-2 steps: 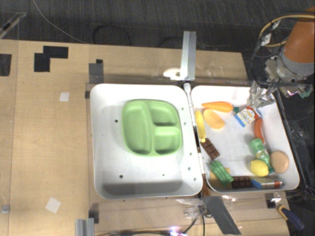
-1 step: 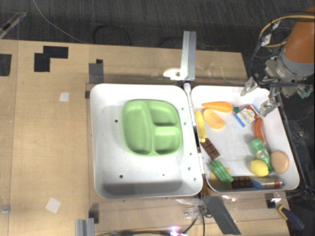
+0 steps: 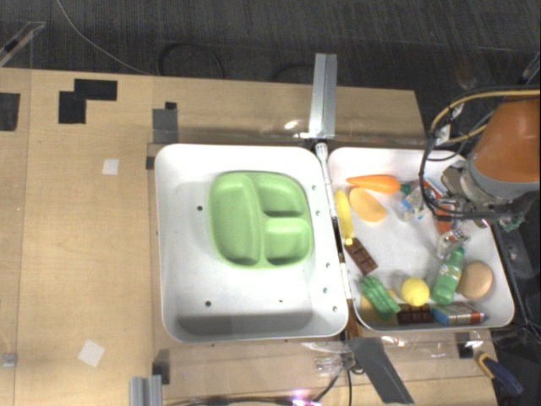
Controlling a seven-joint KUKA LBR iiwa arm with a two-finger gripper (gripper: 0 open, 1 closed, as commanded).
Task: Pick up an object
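Right bin [image 3: 499,315]: glossy, rounded toys; green bottle [image 3: 447,275] leaning near the brown egg-shaped piece [image 3: 477,280].
Gripper [image 3: 450,242]: just above the bottle, perhaps touching; whether it is spread or closed, I cannot tell.
Left bin [image 3: 173,235]: smooth green divided tray [image 3: 258,218].

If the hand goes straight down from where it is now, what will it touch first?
Probably the green bottle, which lies right under the hand in the right bin. Depth is hard to judge from this slanted view, so this is uncertain.
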